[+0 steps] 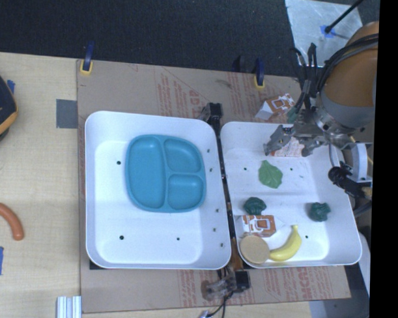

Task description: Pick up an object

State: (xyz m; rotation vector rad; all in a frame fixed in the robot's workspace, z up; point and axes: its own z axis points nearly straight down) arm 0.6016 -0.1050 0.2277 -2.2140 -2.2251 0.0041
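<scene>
My gripper hangs over the far part of the right bin, its fingers spread apart. A small white and orange carton lies between and below them; I see no grip on it. Nearer in the same bin lie a light green leaf piece, two dark green broccoli pieces, a yellow banana, a second small carton and a tan round disc.
The left bin holds a blue divided plate. A white and orange packet lies on the cardboard behind the right bin. A sausage rests on the bench at far left.
</scene>
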